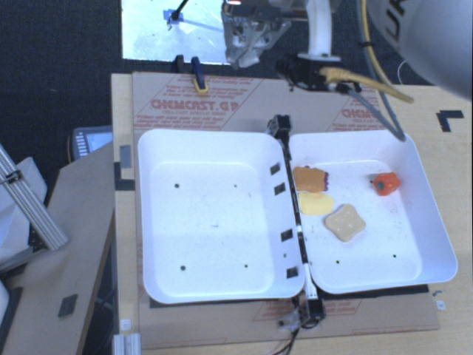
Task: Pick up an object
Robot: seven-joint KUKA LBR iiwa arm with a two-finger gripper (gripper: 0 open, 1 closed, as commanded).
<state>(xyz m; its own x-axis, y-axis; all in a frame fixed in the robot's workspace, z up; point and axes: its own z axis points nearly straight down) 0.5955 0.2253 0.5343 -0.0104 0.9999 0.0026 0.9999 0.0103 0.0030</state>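
In the right bin (414, 268) lie several small objects: an orange-brown piece with a purple edge (310, 178), a flat yellow disc (315, 203), a tan toast-shaped piece (344, 222) and a red-orange object (385, 183). My gripper (244, 54) hangs high at the top of the view, above the cardboard behind the left bin (155, 272), far from all the objects. I see nothing between its fingers.
Both bins rest on a cardboard sheet (192, 103) on the bench. A yellow and blue clamp (198, 76) sits at the cardboard's back edge. Black brackets (279, 128) join the bins along the middle. Cables (362, 87) run over the back right.
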